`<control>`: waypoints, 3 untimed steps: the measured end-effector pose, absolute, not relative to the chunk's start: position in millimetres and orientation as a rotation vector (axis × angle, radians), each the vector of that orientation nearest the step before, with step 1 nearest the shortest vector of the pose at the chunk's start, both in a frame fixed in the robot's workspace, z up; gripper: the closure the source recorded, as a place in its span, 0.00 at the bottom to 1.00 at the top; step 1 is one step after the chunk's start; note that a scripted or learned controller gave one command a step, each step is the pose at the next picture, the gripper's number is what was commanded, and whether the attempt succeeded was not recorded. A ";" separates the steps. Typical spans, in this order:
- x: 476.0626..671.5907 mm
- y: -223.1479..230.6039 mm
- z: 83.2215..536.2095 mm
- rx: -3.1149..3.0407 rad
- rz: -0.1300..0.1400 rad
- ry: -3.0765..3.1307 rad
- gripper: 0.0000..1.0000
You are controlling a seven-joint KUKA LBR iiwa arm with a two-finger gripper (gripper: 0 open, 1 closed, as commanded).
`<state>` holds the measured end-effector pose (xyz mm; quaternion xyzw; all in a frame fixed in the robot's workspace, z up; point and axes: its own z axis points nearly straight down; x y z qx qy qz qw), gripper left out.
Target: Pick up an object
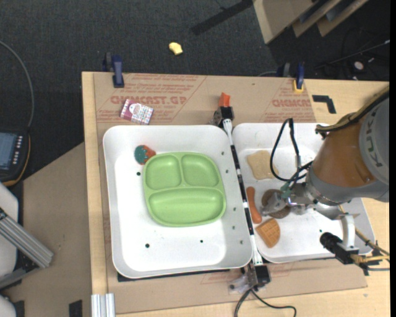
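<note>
Brown and round, a cookie-like piece point(271, 200) lies in the right bin point(297, 247), just at the tip of the pincer point(286, 199) — whether that pincer is open or closed cannot be told from above. An orange carrot-like stick point(253, 205) lies just left of it, a waffle piece point(268, 232) below, a tan slice point(259, 165) above. The left bin point(124, 186) holds a green divided plate point(183, 188).

A dark grey carpet point(55, 37) is seen around a pale wooden bench point(185, 99), which is printed with red lettering. A small yellow scrap point(176, 47) is left on the carpet. Two blue clamps point(115, 69) are fixed at the bench's far edge. Wooden furniture point(309, 18) is placed at upper right.
</note>
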<state>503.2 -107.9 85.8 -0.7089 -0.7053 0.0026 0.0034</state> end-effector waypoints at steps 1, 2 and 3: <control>571.7 -114.7 84.9 -2.223 -0.004 -2.228 0.00; 501.8 -100.2 84.1 -2.219 0.005 -2.215 0.00; 565.0 -95.3 84.8 -2.222 -0.005 -2.228 0.00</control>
